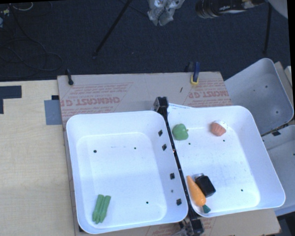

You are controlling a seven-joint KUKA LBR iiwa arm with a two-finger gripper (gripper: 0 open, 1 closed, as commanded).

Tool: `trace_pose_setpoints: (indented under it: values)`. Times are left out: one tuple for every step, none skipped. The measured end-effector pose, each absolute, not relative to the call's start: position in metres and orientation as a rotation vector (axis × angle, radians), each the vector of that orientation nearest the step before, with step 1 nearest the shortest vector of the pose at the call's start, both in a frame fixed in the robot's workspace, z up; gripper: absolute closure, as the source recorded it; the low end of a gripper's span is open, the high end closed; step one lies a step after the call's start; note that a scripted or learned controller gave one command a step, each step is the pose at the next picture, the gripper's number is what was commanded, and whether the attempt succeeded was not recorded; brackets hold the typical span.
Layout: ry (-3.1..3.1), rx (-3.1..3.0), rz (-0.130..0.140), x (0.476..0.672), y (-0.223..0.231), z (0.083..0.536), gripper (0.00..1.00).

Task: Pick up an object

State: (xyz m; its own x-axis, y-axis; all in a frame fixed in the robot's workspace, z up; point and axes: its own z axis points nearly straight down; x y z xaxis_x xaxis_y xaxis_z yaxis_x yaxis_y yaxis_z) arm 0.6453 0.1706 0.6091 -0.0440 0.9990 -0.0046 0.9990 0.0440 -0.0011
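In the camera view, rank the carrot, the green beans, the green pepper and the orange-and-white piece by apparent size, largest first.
1. carrot, longest
2. green beans, slightly shorter but wider, so nearly tied with it
3. green pepper
4. orange-and-white piece, too close to the pepper to separate surely

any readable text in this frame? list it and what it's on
"CHEMCZT. G.P" as best it reads, red print, upside down, on the cardboard sheet above the left bin.
Same red print repeated on the cardboard above the right bin; partly blurred.
Red print on the cardboard's bottom edge: too cut off to read.
Nothing legible on the toys.
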Motion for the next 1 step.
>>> trace_pose_setpoints:
  values:
    - [2.268,2.171,-0.008,0.6453,0.1702,0.6086,0.00]
